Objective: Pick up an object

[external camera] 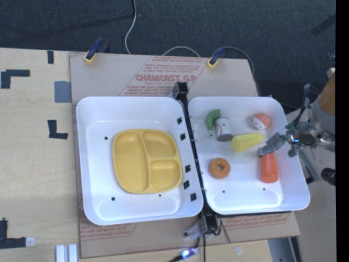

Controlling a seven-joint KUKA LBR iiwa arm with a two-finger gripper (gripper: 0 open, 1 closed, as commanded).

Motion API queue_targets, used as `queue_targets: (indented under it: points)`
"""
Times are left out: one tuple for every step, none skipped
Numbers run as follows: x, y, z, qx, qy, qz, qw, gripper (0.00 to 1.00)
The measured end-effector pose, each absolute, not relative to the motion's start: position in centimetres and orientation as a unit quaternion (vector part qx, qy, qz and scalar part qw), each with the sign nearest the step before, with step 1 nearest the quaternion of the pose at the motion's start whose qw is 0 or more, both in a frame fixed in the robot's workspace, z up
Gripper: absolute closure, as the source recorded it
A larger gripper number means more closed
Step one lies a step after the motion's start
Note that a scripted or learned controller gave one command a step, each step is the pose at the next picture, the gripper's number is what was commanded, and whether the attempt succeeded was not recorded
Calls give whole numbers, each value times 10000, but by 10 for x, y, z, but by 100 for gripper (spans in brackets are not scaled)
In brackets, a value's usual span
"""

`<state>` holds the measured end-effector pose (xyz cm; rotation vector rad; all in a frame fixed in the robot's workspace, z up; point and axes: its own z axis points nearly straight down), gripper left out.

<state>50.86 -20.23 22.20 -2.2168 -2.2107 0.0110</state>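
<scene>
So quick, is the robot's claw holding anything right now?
Gripper: it sits over the right bin, just above the orange carrot-like toy. I see nothing between its fingers; open or closed cannot be told.

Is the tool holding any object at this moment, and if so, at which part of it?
Nothing shows between its fingers. The tool hangs just above the top end of the carrot in the right bin; contact cannot be told.
</scene>
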Motion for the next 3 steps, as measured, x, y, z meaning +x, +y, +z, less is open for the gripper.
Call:
queue_targets:
  points:
    - [511, -202, 228, -7068, -7074, 7, 5, 0]
    - [507, -195, 181, -7067, -7075, 16, 24, 0]
    - [506, -191, 138, -7068, -7074, 15, 24, 0]
